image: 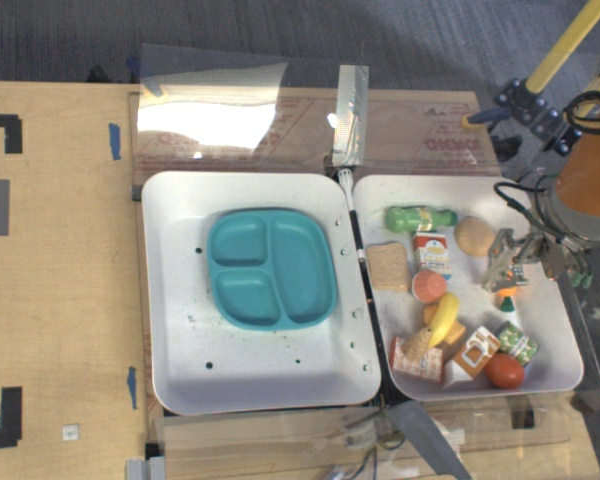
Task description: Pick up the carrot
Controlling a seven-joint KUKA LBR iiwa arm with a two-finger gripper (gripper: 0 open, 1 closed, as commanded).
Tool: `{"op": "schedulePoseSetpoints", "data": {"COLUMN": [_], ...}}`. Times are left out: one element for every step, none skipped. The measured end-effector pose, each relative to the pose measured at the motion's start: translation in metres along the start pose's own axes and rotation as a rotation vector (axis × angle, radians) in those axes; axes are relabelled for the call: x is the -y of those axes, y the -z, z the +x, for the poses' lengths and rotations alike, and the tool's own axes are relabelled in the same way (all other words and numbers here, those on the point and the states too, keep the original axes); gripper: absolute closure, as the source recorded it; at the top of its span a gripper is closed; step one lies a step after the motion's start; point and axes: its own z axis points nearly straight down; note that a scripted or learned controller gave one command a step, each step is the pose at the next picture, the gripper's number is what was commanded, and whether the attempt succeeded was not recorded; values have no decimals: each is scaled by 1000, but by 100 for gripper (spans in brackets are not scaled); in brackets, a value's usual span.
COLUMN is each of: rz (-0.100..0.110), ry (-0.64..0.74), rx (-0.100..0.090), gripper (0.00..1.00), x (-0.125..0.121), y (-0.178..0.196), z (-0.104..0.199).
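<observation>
The carrot [507,291] lies near the right side of the right bin [565,313]. A short orange piece of it shows, with its green top [507,307] pointing toward the front. My gripper [511,266] is low in that bin, directly over the carrot's far end, and hides most of it. The grey arm with its orange band [586,173] comes in from the right edge.
The right bin also holds a green bottle [420,217], bread roll [474,236], red-white carton [432,253], cracker [387,266], banana [442,318], tomato [504,371] and green can [518,343]. A teal divided plate [273,268] sits in the left bin [170,298].
</observation>
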Motion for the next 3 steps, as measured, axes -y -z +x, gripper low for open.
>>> {"op": "schedulePoseSetpoints", "data": {"rz": [-1,-3,-1], "ry": [0,-14,-12], "rx": [-2,-12,0], "gripper": [0,0,100], "x": [-1,-24,-25], "y": [-1,-14,0], "z": [0,6,2]}}
